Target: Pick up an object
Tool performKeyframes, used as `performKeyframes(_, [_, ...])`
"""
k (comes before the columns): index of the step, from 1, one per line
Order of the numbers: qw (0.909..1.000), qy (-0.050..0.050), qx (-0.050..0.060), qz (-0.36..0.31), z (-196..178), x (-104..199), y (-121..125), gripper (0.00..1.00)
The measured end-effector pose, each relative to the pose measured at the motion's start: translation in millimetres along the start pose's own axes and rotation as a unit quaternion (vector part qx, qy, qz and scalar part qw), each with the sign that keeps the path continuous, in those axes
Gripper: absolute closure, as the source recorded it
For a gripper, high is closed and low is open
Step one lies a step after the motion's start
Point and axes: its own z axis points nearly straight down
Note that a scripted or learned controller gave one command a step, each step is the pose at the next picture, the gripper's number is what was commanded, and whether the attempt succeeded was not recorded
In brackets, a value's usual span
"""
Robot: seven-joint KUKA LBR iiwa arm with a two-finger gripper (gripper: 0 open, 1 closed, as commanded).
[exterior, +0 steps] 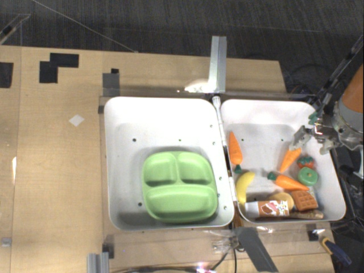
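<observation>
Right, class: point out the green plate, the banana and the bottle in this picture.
green plate (180,185): camera view, on the ridge between its compartments, in the left bin.
banana (244,185): camera view, on the middle of its yellow body, in the right bin.
bottle (272,208): camera view, on its label, lying on its side.

From my station the feed is evenly lit and fairly bright — soft overhead light, no hard glare. The two white bins (114,152) read clean but slightly washed. A soft shadow sits under the near left edge of the green tray (180,185). The dark carpet (170,10) at the far side stays dim. Detail is soft overall — the arm (350,115) at the right edge looks blurred.
</observation>
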Motion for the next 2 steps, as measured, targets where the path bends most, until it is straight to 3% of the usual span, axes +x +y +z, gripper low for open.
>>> performKeyframes(1, [0.9987,0.0,-0.001,0.051,92.6,6.8,10.5,0.0])
performKeyframes(2, [0.9988,0.001,-0.003,0.05,81.2,8.0,12.3,1.0])
